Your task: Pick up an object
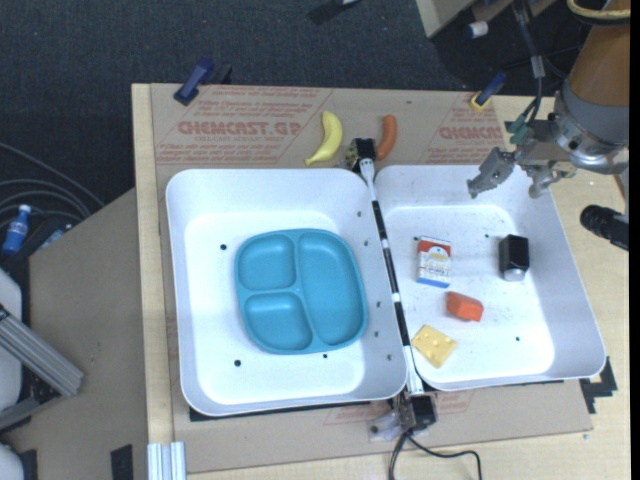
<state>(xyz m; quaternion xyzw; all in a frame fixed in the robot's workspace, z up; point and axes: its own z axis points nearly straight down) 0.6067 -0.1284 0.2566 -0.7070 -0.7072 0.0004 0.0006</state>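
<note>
In the right bin (560,353) lie a small white and red carton (434,262), a black block (514,256), an orange-red piece (464,308) and a yellow cheese wedge (433,345). My gripper (514,175) hangs above the bin's far edge, its two fingers spread open with nothing between them. It is up and behind the black block, apart from every object.
The left bin (200,348) holds a blue divided tray (300,289). Beyond the bins a toy banana (326,138) and an orange carrot-like toy (386,135) lie on the brown board. Blue clamps (193,82) sit at the board's far corners.
</note>
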